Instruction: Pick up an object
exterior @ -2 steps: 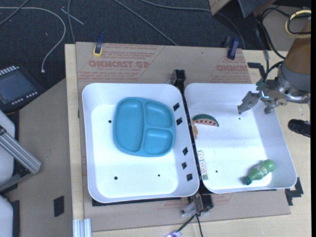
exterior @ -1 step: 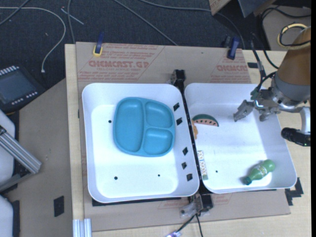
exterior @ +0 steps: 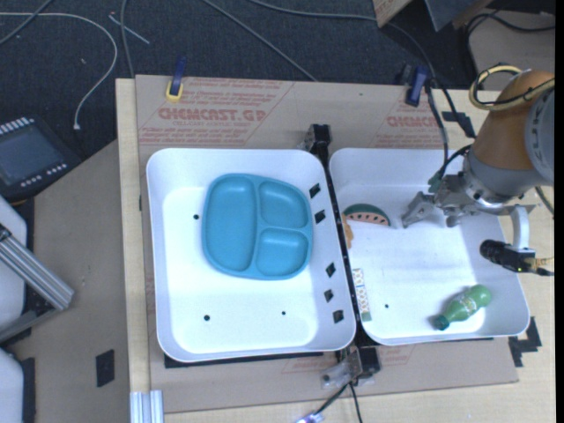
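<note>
Two candidates lying in right bin (exterior: pixel 388 320): watermelon slice (exterior: pixel 366 216) just left of gripper (exterior: pixel 429 211), green bottle (exterior: pixel 463 307) well below, long axis slanting up-right. Hovering over bin, jaws spread open, gripping nothing. Slice nearer.

the grey arm (exterior: pixel 515 144) reaches in from the right, its orange band (exterior: pixel 504 130) curving above the wrist. the gripper (exterior: pixel 432 208) points left and slightly down, hanging low at the far right of the frame. its fingers (exterior: pixel 414 214) are spread apart, nothing between them.
</note>
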You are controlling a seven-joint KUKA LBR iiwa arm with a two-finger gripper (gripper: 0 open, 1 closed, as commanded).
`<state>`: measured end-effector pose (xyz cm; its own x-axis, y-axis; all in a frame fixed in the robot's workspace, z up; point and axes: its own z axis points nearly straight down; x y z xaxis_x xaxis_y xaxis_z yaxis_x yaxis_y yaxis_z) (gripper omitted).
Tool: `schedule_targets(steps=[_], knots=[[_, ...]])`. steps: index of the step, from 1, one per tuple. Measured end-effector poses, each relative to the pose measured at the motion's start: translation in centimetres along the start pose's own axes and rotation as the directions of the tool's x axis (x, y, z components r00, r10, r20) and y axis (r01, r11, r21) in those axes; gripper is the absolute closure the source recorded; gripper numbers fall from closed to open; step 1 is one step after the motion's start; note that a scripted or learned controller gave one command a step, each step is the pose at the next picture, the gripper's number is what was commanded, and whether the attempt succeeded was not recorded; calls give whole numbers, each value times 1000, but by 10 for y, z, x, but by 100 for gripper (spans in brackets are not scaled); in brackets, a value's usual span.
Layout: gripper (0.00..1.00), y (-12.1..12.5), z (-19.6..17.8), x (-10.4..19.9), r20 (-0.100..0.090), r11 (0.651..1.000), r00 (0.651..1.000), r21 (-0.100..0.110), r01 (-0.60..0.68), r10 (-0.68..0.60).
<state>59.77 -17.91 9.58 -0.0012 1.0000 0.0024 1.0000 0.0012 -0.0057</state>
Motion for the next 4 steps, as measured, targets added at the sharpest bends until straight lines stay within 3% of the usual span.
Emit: schedule_targets(steps=[1, 2, 4], knots=[[0, 0, 11, 1, 1, 1000, 1000, -2, 0, 0], [100, 1, -1, 1, 1, 1000, 1000, -6, 0, 0], [100, 11, -96, 11, 3, 1000, 1000, -11, 0, 0]])
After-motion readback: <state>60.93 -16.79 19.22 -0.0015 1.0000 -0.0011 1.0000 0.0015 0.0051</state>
